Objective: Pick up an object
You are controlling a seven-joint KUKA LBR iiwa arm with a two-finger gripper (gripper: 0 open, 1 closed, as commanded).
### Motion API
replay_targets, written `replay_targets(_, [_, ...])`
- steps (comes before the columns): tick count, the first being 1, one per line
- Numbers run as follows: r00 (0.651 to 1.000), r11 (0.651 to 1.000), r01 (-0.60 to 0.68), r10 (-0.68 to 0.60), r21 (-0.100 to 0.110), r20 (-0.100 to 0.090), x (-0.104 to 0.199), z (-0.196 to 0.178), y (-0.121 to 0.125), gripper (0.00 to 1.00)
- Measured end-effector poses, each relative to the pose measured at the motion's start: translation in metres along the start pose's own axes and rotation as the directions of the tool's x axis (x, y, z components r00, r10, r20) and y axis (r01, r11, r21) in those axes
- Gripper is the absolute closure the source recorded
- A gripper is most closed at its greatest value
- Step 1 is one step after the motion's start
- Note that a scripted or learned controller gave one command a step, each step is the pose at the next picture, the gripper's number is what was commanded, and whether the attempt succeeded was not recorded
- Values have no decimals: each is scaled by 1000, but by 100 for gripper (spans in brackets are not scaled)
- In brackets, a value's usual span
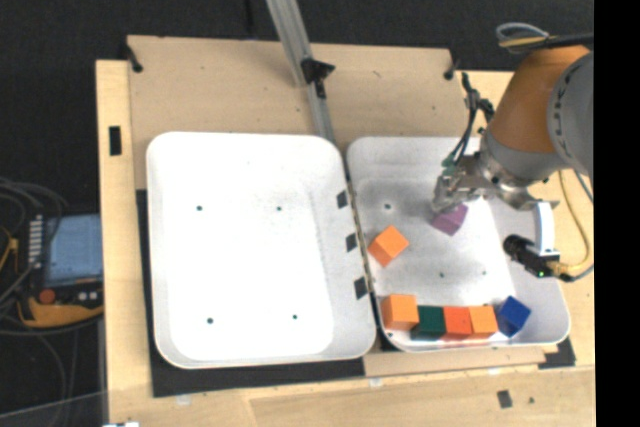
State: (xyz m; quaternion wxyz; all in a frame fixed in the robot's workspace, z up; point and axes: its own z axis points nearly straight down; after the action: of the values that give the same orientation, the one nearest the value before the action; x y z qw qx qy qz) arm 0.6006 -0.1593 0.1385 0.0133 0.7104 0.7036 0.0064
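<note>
A: Noting camera view: gripper (455,193) hangs in the right bin (400,165), purple block (450,218) directly beneath, touching or nearly.

B: Fingers?

A: Cannot tell, too blurred; possibly straddling it. Orange cube (389,245) lies left of it, apart.

No writing can be read anywhere here. The white bins (250,245), the coloured blocks (455,320) and the wooden tabletop (230,75) carry no label, number or brand I can make out, and the small blue device (72,250) at the left is too blurred to read.
</note>
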Motion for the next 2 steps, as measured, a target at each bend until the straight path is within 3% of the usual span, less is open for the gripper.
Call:
replay_targets(1, [1000,1000,3,-3,22,-8,-2,-50,-6,100])
replay_targets(2, [1000,1000,13,-12,21,-8,0,-94,-1,100])
